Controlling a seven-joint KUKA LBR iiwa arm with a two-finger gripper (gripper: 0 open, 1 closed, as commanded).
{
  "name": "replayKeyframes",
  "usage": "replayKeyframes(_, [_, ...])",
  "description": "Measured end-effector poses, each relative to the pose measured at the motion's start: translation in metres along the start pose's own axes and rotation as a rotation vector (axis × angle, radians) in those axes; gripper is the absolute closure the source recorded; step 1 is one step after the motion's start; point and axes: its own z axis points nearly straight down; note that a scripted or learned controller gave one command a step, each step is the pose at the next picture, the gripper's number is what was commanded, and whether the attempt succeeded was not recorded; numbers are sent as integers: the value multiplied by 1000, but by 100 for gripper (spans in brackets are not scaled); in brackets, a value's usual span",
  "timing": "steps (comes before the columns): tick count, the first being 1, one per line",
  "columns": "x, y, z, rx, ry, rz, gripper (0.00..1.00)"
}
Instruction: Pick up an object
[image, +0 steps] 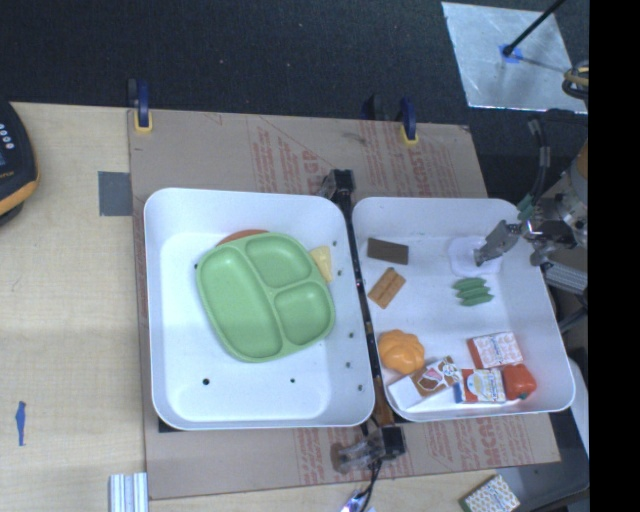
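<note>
From the fixed camera above the bench (70, 300), you see two shallow white bins side by side. The left bin (180, 390) holds a green divided tray (265, 295), with something orange showing at its 12 o'clock edge and something yellow at its 3 o'clock edge. The right bin (530, 290) holds the loose pieces: a brown block (387, 251) at 11 o'clock, a tan wafer (386, 288) below it, a green pod (473, 291) near the centre, an orange fruit (401, 351) at 8 o'clock, and small cartons (480, 372) at 5 o'clock. Your claw (492, 246) hangs over the bin's 1 o'clock area, just above the green pod; whether it is spread or pressed together cannot be told, and nothing shows in it. The risk, as a judgement: the pod lies low and slender, so a descent slightly off line could nudge it aside or strike the bin floor.
</note>
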Motion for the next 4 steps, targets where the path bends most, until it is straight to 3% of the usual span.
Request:
replayKeyframes(1, [0, 15, 95, 5, 1, -3, 0])
replayKeyframes(2, [-19, -95, 34, 5, 2, 7, 0])
replayKeyframes(3, [12, -4, 89, -5, -1, -6, 0])
replayKeyframes(4, [-22, -83, 86, 6, 1, 5, 0])
